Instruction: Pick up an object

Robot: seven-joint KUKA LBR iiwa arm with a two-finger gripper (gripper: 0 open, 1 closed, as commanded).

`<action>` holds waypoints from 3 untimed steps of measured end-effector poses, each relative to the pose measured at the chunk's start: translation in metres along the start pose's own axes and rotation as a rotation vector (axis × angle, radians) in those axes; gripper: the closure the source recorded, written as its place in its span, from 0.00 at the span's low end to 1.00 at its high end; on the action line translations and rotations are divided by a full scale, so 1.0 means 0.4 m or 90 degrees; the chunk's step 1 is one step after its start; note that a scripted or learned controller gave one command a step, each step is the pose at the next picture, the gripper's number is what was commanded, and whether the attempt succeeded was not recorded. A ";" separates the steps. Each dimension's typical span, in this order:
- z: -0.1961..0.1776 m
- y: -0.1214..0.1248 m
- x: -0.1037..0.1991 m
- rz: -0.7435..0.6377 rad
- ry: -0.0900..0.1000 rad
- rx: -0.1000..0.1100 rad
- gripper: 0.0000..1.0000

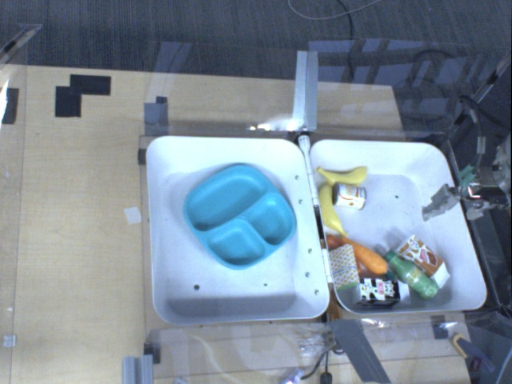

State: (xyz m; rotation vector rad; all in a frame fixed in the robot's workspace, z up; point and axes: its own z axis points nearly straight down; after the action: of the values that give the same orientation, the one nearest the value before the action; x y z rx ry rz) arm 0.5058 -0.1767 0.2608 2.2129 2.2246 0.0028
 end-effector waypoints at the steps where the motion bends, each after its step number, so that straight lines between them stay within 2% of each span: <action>1: 0.208 -0.046 -0.017 0.040 0.000 0.001 0.00; 2: 0.413 -0.032 -0.056 0.063 0.000 -0.001 0.00; 3: 0.381 -0.024 -0.059 0.064 -0.002 -0.007 1.00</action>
State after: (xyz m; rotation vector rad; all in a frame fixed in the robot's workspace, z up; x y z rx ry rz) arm 0.4970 -0.2006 0.1086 2.3139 2.1048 0.0111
